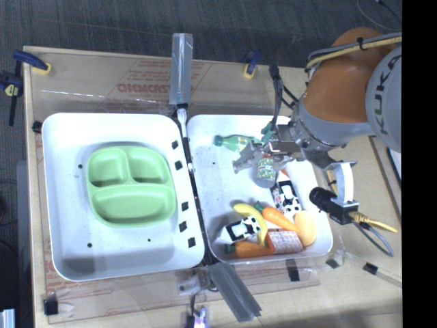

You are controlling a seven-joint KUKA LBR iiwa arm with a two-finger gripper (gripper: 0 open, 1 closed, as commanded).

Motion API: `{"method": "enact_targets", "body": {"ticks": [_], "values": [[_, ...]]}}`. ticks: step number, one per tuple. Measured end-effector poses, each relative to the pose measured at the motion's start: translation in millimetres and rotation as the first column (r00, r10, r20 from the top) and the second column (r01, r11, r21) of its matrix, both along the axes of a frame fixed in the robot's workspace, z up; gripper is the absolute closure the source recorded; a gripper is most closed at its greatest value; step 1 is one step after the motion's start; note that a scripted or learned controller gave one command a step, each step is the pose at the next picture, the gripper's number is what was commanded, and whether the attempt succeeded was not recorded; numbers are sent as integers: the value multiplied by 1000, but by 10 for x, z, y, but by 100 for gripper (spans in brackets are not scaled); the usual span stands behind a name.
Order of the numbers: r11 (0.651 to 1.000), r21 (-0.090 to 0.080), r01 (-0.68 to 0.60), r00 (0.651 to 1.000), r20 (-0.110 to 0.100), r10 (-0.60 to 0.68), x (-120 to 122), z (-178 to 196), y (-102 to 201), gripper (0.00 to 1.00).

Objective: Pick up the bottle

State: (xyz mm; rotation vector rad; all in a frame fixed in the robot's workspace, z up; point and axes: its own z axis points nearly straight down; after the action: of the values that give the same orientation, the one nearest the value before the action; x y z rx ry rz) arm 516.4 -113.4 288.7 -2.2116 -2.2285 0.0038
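The bottle (pixel 235 141), at the right bin's (pixel 205 183) 12 o'clock, looks light, smooth, slippery plastic; grasp mid-body. Whether the gripper (pixel 263 157) is parted or closed cannot be told.

Green bottle on its side at the back of the right bin

The bottle (pixel 235 141) is a small, pale green, see-through plastic one with a darker green cap, lying flat rather than upright on the white floor of the right-hand bin (pixel 212 203). Its capped end points toward the divider between the two bins, and its body runs away to the right, where the far end passes under the arm and is hidden. It lies in the bin's far part, near the back wall, well apart from the heap of toy food crowded into the near corner. A bare patch of bin floor surrounds its visible left end.
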Motion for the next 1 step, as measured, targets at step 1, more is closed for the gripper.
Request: {"method": "enact_targets", "body": {"ticks": [1], "values": [[987, 0, -158, 987, 0, 158, 650, -611, -25, 0]]}}
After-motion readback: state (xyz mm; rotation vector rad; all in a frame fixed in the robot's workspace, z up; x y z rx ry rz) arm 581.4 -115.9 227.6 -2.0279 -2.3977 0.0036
